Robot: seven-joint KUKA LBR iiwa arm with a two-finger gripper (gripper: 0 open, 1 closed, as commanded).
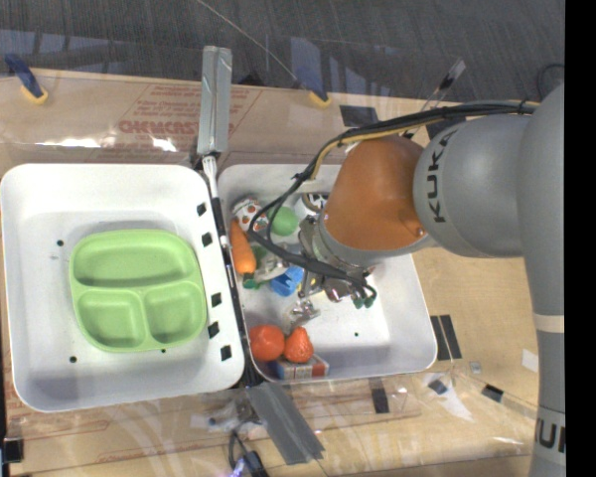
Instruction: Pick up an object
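Two white bins share the desk: the left bin [20, 266] holds a green divided tray [136, 288]; the right bin [402, 336] holds a carrot [241, 251], tomato [267, 342], strawberry [298, 346] beneath the arm [477, 182].

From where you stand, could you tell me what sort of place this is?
Most likely a robotics lab's grasping test bench. A grey arm reaches over two white bins: the right bin holds toy food such as a carrot, and the left bin holds a green tray.
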